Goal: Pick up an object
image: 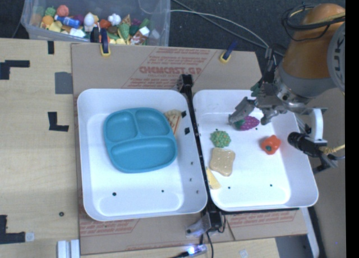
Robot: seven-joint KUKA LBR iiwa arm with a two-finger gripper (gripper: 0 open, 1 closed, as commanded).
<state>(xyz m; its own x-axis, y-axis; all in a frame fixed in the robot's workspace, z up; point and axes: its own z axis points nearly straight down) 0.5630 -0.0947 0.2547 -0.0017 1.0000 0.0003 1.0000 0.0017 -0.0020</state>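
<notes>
The arm leans in low from the right, its claw [253, 115] spread over a knobbly purple toy [248, 122].

A clear tub [143, 5] of mixed toys sits beyond the bins, on the cardboard sheet's [162, 66] far edge.

Only readable-ish thing: red printed lettering on the flat brown cardboard sheet [168, 66] under the two bins, upper middle of the frame. Upside down and blurry, so can't make out actual words, maybe a logo line with smaller print beneath. More faint red print on the cardboard strip at bottom left, also unreadable. No other labels, numbers or signs legible anywhere.
</notes>
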